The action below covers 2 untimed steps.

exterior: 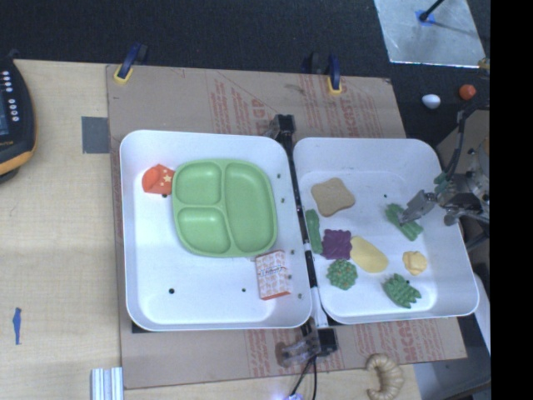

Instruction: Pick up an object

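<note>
Beige curled piece (385,377) on the worktop (58,248) at 6 o'clock; pincer (414,212) sits low over the right bin (454,298).
Pincer is at the bin's 3 o'clock edge, at the green leafy piece (400,221); whether it's apart or clamped, can't tell. Best bet: centre on that green piece, descend straight, close fully, lift slow. Keep off the bin wall and yellow piece (415,262) at 5 o'clock.
</note>
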Available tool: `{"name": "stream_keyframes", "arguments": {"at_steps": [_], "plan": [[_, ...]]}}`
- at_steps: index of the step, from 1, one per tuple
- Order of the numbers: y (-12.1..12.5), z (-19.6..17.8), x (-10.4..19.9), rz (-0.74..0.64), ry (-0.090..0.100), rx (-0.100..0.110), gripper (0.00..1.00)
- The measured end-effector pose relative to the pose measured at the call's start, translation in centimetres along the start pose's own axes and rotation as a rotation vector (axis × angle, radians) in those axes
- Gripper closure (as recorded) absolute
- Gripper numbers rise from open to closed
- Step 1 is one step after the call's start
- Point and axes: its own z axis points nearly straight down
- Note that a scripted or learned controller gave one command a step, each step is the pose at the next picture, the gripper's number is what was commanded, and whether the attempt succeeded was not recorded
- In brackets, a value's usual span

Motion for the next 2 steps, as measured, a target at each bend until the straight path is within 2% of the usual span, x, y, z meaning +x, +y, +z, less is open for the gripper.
{"name": "stream_keyframes", "arguments": {"at_steps": [1, 2], "plan": [[6.1, 11.3, -1.4, -0.008, -0.003, -0.007, 0.0], [6.1, 9.5, -1.6, -0.009, -0.004, -0.011, 1.0]]}}
